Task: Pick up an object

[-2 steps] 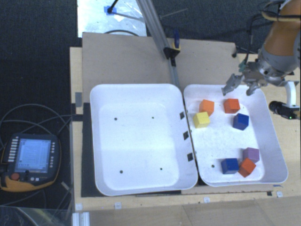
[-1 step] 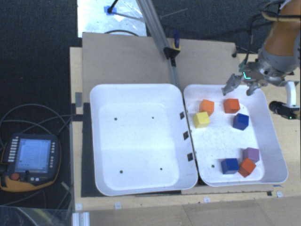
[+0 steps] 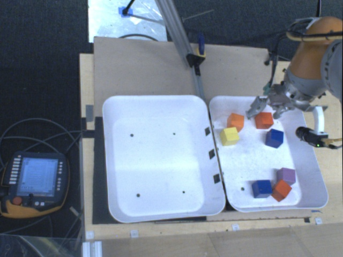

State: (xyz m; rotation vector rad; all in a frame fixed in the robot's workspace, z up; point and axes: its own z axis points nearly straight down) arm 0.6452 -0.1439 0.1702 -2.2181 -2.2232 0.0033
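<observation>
A tan worktop (image 3: 144,68) is carrying 2 shallow white bins side by side, seen from above at a slant.

The left bin (image 3: 115,143) is showing only its white floor with 4 small dark dots.

The right bin (image 3: 316,189) is holding 7 small cubes. Near its far edge an orange cube (image 3: 235,121) is lying beside a red-orange cube (image 3: 263,120). A yellow cube (image 3: 230,136) is sitting just in front of the orange one, close to the wall shared with the left bin. A dark blue cube (image 3: 274,138) is lying just in front of the red-orange one. At the near right corner 3 cubes are clustering together: a purple cube (image 3: 286,175), a second red-orange cube (image 3: 281,190) touching it, and a second blue cube (image 3: 261,188) beside that.

The grey arm with its orange band (image 3: 311,58) is reaching in from the right, its wrist pointing down over the far edge of the right bin. The gripper (image 3: 266,108) is hanging just above the first red-orange cube, with its 2 fingers (image 3: 254,110) spreading apart on either side of it. No cube is sitting between them.

A grey teach pendant with a screen (image 3: 33,182) is lying to the left, off the worktop, with black cables looping around it. A slanted metal pole (image 3: 177,25) is rising from the far side of the worktop.
</observation>
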